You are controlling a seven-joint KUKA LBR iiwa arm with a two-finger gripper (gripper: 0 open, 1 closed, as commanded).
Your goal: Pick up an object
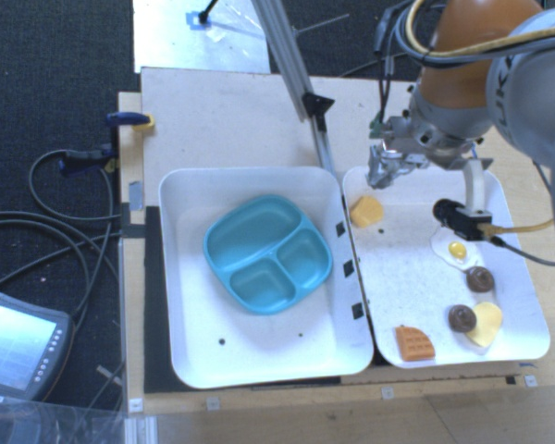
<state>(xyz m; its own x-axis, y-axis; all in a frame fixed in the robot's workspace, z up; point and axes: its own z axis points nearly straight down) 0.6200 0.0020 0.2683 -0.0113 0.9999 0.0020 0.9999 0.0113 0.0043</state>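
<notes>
Yellow cheese chunk (366,212) lies at the right bin's (523,340) far left corner, close to the dividing wall, with the gripper (381,176) hanging just above and beyond it, holding nothing; whether it is spread or closed I cannot tell. From there a descent could well miss or clip the bin wall, nudging the piece away. It looks small, blocky and smooth, probably a toy that slips easily
</notes>
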